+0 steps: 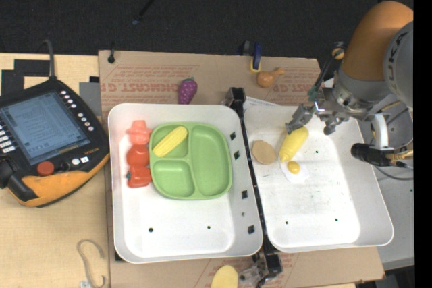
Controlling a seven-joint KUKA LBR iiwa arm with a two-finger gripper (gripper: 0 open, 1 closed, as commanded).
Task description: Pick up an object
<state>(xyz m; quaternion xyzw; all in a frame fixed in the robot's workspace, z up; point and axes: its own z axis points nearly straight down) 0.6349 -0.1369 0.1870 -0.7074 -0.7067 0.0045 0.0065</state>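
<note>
Right bin (351, 226) | hand (316, 119) released, hovering just above yellow bottle (293, 144) | risk: rounded bottle may roll from an off-centre pinch

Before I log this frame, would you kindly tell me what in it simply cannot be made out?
- Pincer, camera view: blurred and small against the grey wrist, so whether it touches the yellow plastic bottle-shaped toy beneath is unclear.
- Yellow rounded object: cut off by the bottom edge, so its identity is unclear.
- Grey handheld control tablet: screen text too small to read.
- Red plastic toy figure: detail too blurred to identify.
</note>
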